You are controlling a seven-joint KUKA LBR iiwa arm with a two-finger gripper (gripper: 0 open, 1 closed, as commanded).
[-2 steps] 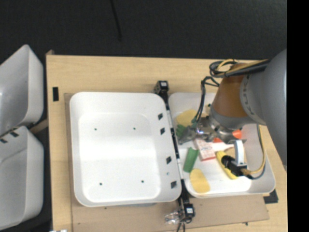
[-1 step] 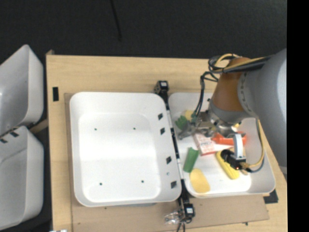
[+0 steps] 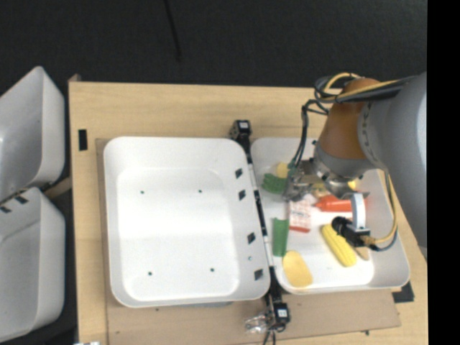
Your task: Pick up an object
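Because the wrist hid its own fingertips, you could not tell from above how the hand stood, and the legend below read accordingly.

Gripper [image 3: 300, 187]: low in the right bin [image 3: 388, 268], over the cluster at its upper left; whether its fingers were spread or closed on anything, you could not tell.

Task's thing: no object was seen between the fingers; the nearest candidates were the green piece [image 3: 274, 183] just beside the gripper and the red-and-white packet [image 3: 300, 214] just below it.

Risk, crowding: you could have caught two things at once, or nudged the green piece against the bin wall, since the items lay touching or nearly so.

Risk, flat packet: you could have closed on air, because the packet looked thin and lay flat on the floor.

Risk, cable: the loose cable [image 3: 307, 124] by the wrist might have snagged on a lift.

Count, bins: two, the left bin [image 3: 115, 192] bare of objects.

Count, green items: two, counting the green block [image 3: 279, 237] by the divider.

Count, yellow items: three, the corn cob [image 3: 338, 244], the pale yellow piece [image 3: 297, 269] and a small yellow bit [image 3: 281, 169].

Count, orange items: one, the orange object [image 3: 333, 204].
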